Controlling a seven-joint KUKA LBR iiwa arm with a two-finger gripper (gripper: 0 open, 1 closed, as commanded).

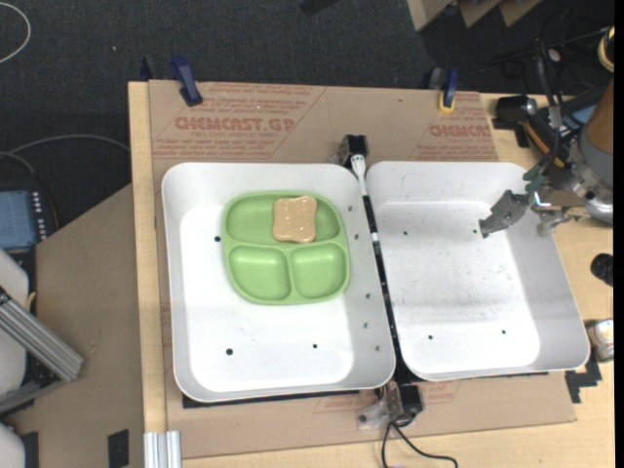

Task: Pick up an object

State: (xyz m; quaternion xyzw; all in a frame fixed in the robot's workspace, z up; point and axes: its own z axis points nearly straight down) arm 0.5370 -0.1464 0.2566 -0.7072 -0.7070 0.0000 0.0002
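Camera view:
Gripper (502, 213): it hangs over the right bin (468, 349), near that bin's upper right part; how its fingers stand I cannot tell.
Toast (293, 219): well off to the gripper's left, lying in the top compartment of the green plate (263, 271).
Plate: it sits in the left bin (263, 359), across the divide from the gripper.
Why so: judging by the gap, the arm has yet to cross over to reach the toast.

Bench (292, 115) topped with brown printed board, bearing two shallow white bins side by side: left bin (195, 339), right bin (546, 330).
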